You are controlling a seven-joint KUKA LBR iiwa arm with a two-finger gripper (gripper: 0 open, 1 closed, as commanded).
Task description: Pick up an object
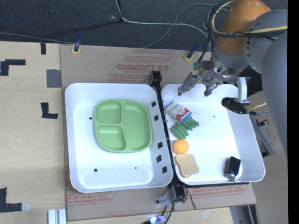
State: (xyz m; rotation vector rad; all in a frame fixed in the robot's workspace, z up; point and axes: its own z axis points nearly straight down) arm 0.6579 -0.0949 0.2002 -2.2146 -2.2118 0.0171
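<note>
Red "CHEMCAST GP" print on brown cardboard sheet

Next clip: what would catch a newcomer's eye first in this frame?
Probably the light green divided plastic plate, alone in the left white bin. Next, the cluster along the right white bin's left side: a small white, blue and red carton, green leafy pieces, a round orange fruit and a tan bread slice. The grey arm's hand hovers open over that bin's far edge, holding nothing.
</note>
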